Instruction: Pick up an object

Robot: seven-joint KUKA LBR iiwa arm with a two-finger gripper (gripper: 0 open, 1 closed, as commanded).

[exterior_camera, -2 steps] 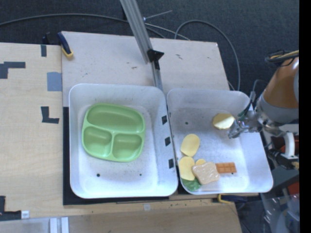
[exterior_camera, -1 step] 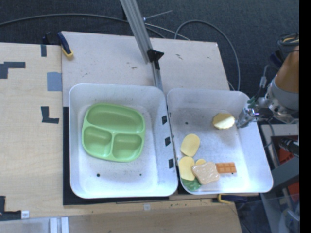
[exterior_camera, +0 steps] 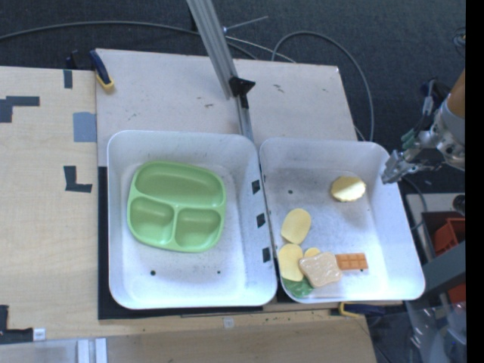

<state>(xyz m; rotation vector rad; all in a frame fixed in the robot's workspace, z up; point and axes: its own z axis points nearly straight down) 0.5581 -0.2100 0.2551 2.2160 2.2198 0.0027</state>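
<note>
A pale wooden bench bears 2 shallow white plastic bins; the right bin (exterior_camera: 393, 225) is the landmark here. Inside it lie a round yellow bun-like piece (exterior_camera: 348, 189) near its upper right, 2 yellow oval slices (exterior_camera: 296, 225), a tan toast-shaped piece (exterior_camera: 321, 269) and a small orange waffle block (exterior_camera: 351, 262). The gripper (exterior_camera: 395, 166) hovers at that bin's right rim; whether it is open I cannot tell. Descending here risks striking the rim, or closing on nothing.

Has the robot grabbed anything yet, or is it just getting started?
Nothing looks picked up yet. The end effector sits at the right bin's right rim. The round yellow piece lies nearest, inside that bin. Reaching, gripping and lifting an object all remain.
</note>
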